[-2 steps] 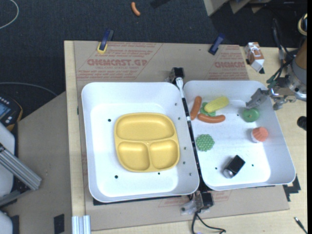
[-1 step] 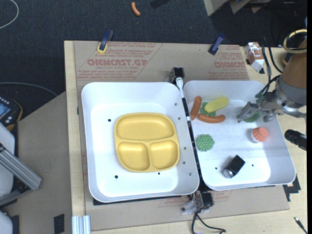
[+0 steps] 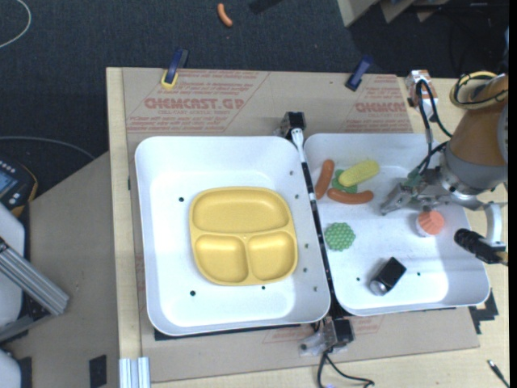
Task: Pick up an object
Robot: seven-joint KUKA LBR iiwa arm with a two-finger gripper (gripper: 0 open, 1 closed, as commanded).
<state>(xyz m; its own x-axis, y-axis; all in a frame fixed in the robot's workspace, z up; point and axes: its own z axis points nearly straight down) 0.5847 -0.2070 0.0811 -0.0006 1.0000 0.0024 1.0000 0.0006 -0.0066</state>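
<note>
A: Camera view first: where is the hand (image 3: 401, 196)?

B: Low over the right bin (image 3: 464, 285), near its far right part, at the end of the arm (image 3: 477, 148) that comes in from the right. Its metal fingers (image 3: 391, 203) point left and look spread apart, with nothing between them.

A: What lies in that bin?

B: An orange-pink round piece (image 3: 430, 222) sits just beside the hand, toward the near side. Left of the hand, a yellow corn cob (image 3: 359, 173) rests on a green leaf-like piece (image 3: 342, 176), with one sausage (image 3: 350, 196) lying flat just in front of it and a second sausage (image 3: 324, 179) angled near the divider between the bins. A green dotted disc (image 3: 339, 235) lies nearer the front, and a small black block (image 3: 388, 274) sits closer still to the front edge.

A: And the left bin (image 3: 157, 176)?

B: It carries a yellow divided plate (image 3: 241, 234), one wide compartment at the back and two smaller ones in front.

A: Anything else?

B: Both bins stand on a worktop (image 3: 242, 95) covered with printed brown board, clamped at the back by a yellow clip (image 3: 170, 73) and a blue clip (image 3: 358, 74).
</note>
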